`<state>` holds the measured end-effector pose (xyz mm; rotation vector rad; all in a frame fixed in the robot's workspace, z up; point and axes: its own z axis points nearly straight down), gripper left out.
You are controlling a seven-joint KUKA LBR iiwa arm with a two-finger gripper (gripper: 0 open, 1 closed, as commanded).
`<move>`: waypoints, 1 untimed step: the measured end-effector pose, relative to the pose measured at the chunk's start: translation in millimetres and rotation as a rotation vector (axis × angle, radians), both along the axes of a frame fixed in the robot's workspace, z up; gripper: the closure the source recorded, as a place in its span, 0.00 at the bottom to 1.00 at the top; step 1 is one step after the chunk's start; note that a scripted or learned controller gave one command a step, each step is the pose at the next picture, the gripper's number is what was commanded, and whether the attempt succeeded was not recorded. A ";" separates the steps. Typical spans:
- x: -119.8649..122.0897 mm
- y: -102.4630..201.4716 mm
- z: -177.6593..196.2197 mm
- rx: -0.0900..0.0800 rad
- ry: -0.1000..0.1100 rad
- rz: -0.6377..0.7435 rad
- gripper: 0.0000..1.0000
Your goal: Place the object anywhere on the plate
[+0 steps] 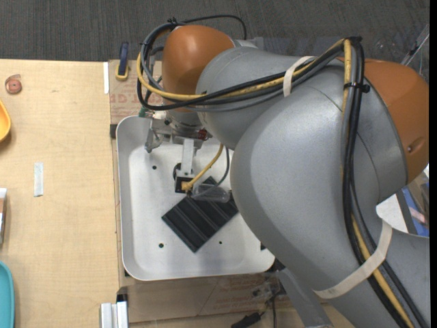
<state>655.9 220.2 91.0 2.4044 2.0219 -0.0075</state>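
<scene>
Because the arm [307, 156] fills the right half of the view with its grey casing and orange bands, much of the scene lies hidden behind it, including the right wall and far corner of the white bin [121, 203]. Tucked under the wrist and partly in shadow, the gripper [167, 139] hangs over the upper left part of that bin, and whether it is released or clenched cannot be told from this angle; nothing can be seen grasped in it. The task's thing, a black ribbed slab [198, 223], lies flat on the bin floor near the middle, turned at a diagonal, below the gripper and apart from it. Its upper corner runs up to the hardware hanging from the wrist, and whether the two touch is hard to make out. A few small dark dots mark the bin floor around it. On the wooden bench [68, 238] to the left, an orange piece [3, 125] and a teal piece [5, 296] are both cut off by the frame's edge, too little showing to name them. Also there are a round brownish disc [12, 84] and a pale strip [38, 180], well apart from the bin.
</scene>
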 end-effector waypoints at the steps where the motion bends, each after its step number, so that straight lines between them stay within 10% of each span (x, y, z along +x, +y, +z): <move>1: -104.6 7.2 -0.1 0.000 -0.001 -0.267 0.00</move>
